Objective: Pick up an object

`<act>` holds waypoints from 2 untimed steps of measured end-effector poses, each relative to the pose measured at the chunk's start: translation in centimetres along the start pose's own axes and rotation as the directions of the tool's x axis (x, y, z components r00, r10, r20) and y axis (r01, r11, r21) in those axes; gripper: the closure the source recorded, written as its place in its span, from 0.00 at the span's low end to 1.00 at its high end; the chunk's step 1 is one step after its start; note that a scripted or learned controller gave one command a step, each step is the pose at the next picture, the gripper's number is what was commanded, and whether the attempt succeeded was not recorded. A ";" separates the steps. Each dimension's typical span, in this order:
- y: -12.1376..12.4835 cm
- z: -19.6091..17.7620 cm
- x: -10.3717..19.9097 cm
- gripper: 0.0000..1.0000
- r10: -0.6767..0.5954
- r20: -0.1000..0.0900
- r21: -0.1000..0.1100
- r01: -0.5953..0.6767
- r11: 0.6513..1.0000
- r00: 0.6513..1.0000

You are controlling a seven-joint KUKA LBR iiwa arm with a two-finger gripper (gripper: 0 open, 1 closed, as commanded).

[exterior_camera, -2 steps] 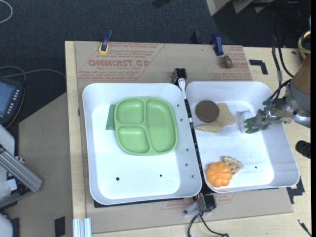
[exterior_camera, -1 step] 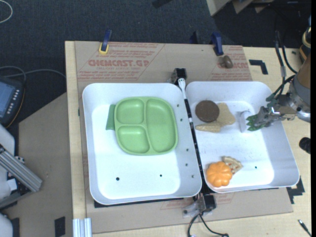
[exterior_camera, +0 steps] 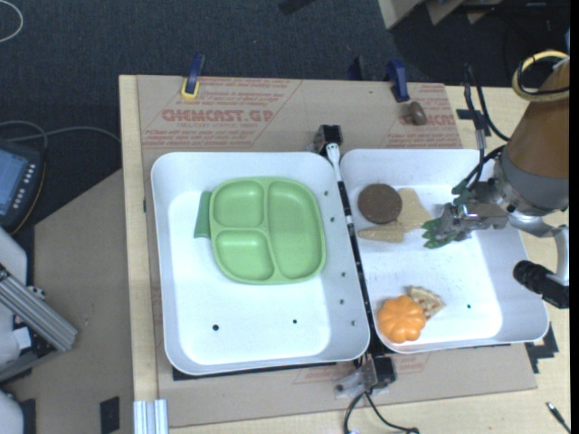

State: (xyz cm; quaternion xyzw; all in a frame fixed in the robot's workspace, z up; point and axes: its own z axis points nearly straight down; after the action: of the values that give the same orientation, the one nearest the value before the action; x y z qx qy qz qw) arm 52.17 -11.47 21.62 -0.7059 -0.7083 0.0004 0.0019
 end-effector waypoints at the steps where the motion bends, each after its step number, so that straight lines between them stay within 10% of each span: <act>1: -0.9 0.6 4.6 1.00 -0.001 -0.001 0.001 0.001 1.000 1.000; 2: -1.8 0.6 10.8 1.00 -0.004 -0.002 0.000 0.004 1.000 1.000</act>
State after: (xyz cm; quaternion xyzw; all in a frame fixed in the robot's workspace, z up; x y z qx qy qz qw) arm 50.34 -0.72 21.09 -0.7047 -0.7095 0.0000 0.0026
